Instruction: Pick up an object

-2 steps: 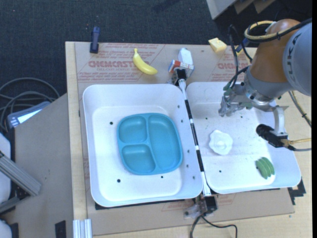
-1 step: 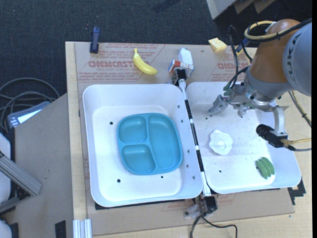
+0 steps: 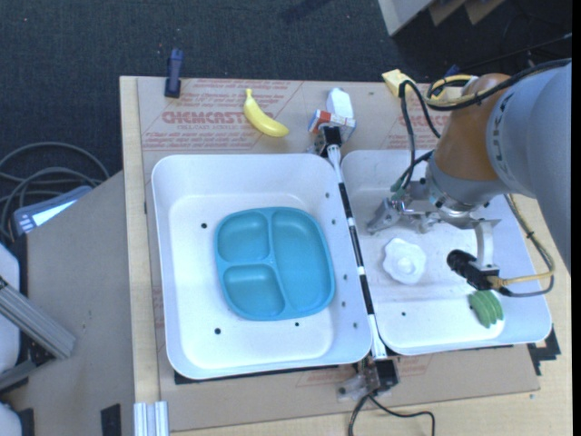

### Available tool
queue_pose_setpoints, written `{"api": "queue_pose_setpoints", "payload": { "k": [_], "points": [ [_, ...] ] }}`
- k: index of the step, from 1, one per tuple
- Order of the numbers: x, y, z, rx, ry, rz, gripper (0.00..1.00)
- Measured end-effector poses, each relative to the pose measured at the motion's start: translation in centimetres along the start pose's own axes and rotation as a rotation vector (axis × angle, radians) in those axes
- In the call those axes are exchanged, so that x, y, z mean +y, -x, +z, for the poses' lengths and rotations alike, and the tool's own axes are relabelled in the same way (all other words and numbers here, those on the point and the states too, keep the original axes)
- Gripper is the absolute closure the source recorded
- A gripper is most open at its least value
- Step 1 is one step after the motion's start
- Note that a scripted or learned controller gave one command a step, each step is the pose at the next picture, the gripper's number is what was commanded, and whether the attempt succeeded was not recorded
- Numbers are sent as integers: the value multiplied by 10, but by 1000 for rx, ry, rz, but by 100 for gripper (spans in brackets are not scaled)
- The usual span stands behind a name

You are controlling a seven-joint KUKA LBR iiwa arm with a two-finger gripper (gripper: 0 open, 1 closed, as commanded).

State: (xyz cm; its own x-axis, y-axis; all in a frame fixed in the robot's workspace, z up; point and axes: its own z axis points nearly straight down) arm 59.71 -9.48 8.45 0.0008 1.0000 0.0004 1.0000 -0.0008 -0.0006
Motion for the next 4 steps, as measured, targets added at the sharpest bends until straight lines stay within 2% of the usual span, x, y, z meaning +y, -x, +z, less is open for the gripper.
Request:
{"api": "queue_pose_setpoints", "payload": {
  "k": [1,4],
  "points": [
    [0,0,-10,0,1,-1,100],
    [2,-1,-40,-1,6,-2,100]
  ]
}}
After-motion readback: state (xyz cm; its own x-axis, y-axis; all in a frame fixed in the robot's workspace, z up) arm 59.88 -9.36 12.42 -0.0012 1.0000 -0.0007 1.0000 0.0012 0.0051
